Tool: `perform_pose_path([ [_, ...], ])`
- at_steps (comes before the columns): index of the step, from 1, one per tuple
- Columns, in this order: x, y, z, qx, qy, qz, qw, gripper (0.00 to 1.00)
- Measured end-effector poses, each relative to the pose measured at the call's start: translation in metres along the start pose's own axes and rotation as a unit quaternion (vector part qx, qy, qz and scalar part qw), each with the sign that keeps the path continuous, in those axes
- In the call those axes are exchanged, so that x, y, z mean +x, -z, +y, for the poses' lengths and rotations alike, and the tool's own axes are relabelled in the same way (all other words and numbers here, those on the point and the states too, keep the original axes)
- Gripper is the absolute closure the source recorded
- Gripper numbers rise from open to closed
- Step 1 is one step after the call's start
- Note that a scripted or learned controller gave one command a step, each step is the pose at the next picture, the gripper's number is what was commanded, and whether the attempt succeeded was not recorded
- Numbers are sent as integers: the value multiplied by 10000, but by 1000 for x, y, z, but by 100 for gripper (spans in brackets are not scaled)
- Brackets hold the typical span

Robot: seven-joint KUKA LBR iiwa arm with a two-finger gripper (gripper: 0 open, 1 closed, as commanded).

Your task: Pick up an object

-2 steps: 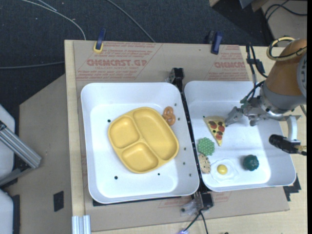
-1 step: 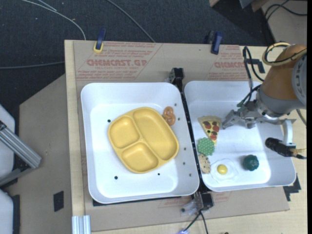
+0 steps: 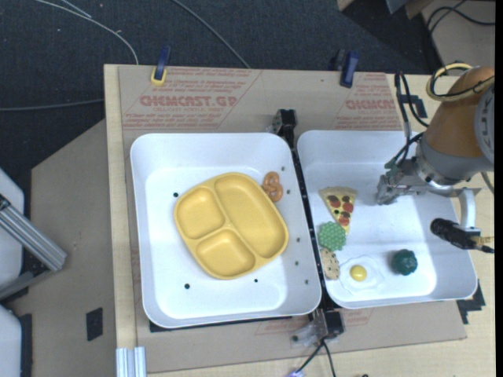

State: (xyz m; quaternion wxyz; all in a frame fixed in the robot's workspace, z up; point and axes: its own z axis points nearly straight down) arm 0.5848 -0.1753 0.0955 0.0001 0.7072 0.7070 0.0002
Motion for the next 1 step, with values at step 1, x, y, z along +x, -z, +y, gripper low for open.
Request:
perform_pose_path([
  [1,5,62,5,-32,8,-14,10000,100],
])
